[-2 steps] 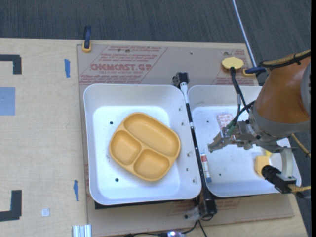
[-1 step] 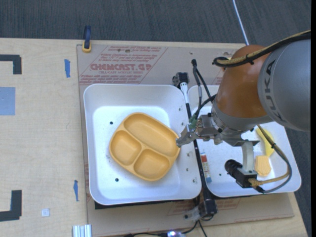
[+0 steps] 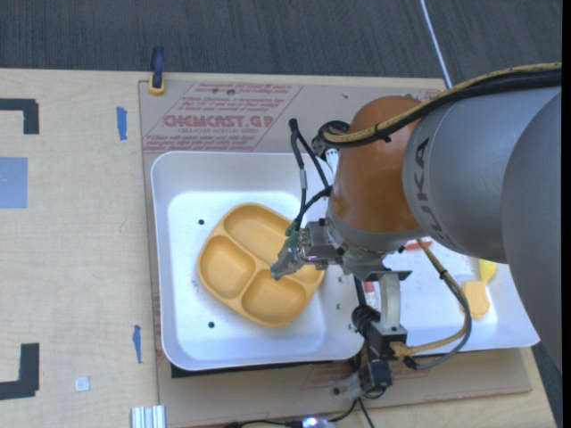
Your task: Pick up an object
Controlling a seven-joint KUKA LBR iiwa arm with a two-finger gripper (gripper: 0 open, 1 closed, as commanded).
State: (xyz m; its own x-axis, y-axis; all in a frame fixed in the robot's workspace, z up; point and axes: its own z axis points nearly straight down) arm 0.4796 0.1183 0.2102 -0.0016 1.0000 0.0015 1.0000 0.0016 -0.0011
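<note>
A yellow-orange divided plate (image 3: 250, 264) with three compartments lies in the left white bin (image 3: 178, 239). My gripper (image 3: 287, 261) hangs over the plate's right rim, where the dividers meet. The arm's orange band and grey body cover most of the right bin, and the wrist hides the plate's right edge. A small yellow-orange object (image 3: 479, 300) lies in the right bin (image 3: 508, 328), beside a yellow piece (image 3: 487, 270) near the arm.
The bins sit on a wooden bench with a printed cardboard sheet (image 3: 219, 119) behind them. A blue clamp (image 3: 157, 68) stands at the sheet's back left corner. Cables and a connector (image 3: 375, 364) hang at the bins' front edge.
</note>
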